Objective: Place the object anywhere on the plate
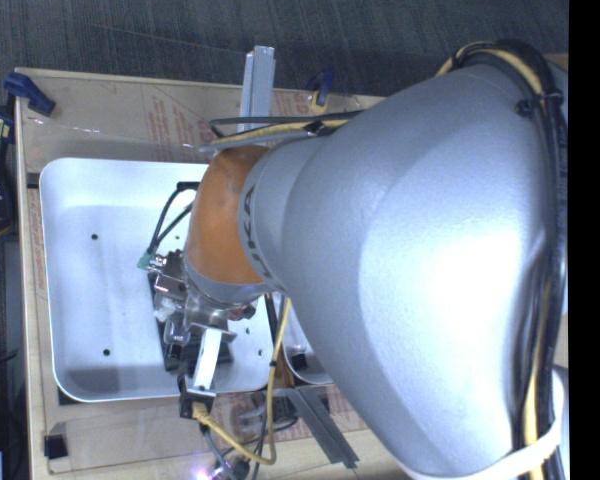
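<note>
My grey arm with its orange band (pixel 220 228) reaches over the bench and covers most of the right bin. The gripper (pixel 185 343) hangs low over the near right part of the left white bin (pixel 80 268), close to its floor. Wrist hardware and cables block the gripper's tip, and I cannot make out anything held there. A curved white rim (pixel 308 370), which may be the plate, peeks out below the arm at the near edge of the right bin. The rest of it is hidden by the arm.
The left bin's floor to the left of the gripper is bare white with two small dark holes (pixel 95 237). Blue clamps (pixel 25 90) grip the bench's far left corner. Yellow and black cables (pixel 230 438) trail over the near bench edge.
</note>
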You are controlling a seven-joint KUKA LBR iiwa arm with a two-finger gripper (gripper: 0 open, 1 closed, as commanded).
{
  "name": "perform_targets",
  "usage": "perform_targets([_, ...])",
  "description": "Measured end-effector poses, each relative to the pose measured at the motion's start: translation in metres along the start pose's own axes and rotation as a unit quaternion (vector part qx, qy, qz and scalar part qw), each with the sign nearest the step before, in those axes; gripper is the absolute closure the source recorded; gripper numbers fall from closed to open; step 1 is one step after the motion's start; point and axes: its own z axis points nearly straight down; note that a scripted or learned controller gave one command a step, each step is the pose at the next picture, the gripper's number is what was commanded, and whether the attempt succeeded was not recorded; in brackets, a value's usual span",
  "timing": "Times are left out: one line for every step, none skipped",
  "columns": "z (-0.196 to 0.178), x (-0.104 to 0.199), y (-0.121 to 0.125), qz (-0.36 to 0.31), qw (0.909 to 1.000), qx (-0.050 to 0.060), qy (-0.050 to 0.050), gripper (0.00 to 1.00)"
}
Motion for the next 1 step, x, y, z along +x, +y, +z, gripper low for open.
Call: perform_targets([0.0520,0.0403,-0.0207,0.238,0.9713,0.000,0.001,1.00])
